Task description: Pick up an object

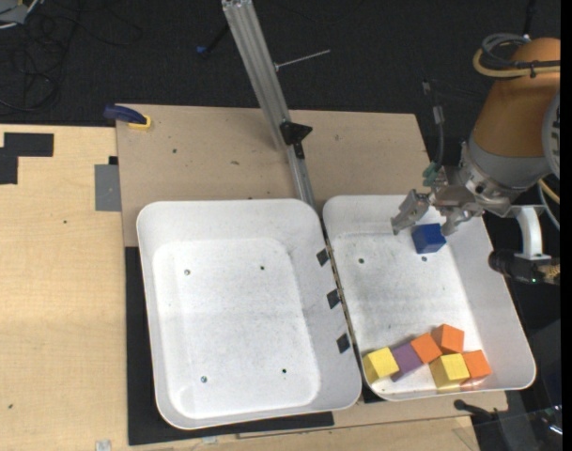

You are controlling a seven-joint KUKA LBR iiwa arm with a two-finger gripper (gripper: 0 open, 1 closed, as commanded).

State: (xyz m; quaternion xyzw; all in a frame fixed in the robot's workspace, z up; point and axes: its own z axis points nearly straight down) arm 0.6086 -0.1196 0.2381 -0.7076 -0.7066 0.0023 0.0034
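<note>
A: Far left of the frame?
B: Pale wooden surface (51,252), with black cut-out shapes (18,153) and a grey patch (105,186) on it. Further in, near the upper left, a small blue and yellow clamp (128,116).

A: And toward the middle?
B: Left white bin (163,224), lying on a black mat (140,412). Above it, a slanted aluminium rail (262,73) running down from the top centre to the gap between the bins.

A: Right of that?
B: Right white bin (361,219), touching the left one along a seam marked by black clips (334,297). In its upper part, a blue cube (429,241). Just over it, jaws spread apart and released, one tip pointing left and the other down beside the cube's top edge. Cannot tell whether touching. Nothing between the jaws.

A: Lower down in that bin?
B: Heaped in the lower right corner, a yellow cube (381,363), purple cube (406,360), two orange cubes (425,349) (449,337), a second yellow cube (449,370) and a third orange cube (475,364), all pressed close together.

A: Far right?
B: Grey arm (516,153) with its orange band, reaching in at the upper right, well apart from the heap.
</note>
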